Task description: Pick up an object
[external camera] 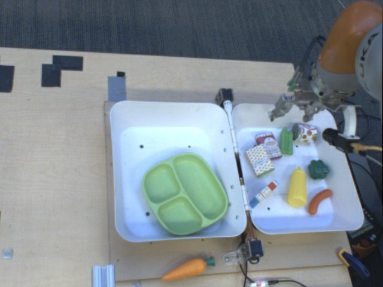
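Camera view: jaws (297,106) hung spread and empty over the right bin's (353,220) upper edge.
Below lay a smooth yellow bottle (297,188), green cylinder (286,141) and patterned carton (259,159).

Green divided plate (185,193) in left bin (128,160). Carrot (187,269) on bench (54,178), outside the bins, near front edge.

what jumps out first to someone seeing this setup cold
The green divided plate in the left bin draws the eye first. Next comes the cluster of toy foods in the right bin, notably a yellow bottle, with the gripper at that bin's far edge.
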Controlling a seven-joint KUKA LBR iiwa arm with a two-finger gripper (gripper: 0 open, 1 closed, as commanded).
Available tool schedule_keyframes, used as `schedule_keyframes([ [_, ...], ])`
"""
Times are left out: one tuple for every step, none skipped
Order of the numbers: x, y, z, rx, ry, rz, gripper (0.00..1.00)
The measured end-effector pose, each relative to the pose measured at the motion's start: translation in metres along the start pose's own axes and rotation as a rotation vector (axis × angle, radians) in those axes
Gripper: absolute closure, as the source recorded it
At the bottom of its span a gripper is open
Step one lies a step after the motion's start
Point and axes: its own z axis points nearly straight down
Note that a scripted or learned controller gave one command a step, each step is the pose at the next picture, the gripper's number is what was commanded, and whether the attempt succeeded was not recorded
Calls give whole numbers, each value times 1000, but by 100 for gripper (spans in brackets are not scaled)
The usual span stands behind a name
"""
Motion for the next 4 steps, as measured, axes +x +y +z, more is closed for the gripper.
schedule_keyframes([
  [-24, -20, 106, -8, -2, 1, 0],
  [-24, -17, 92, -19, -5, 0, 100],
  [54, -46, -5, -3, 1, -1, 100],
  [53, -46, -4, 0, 0, 0, 0],
])
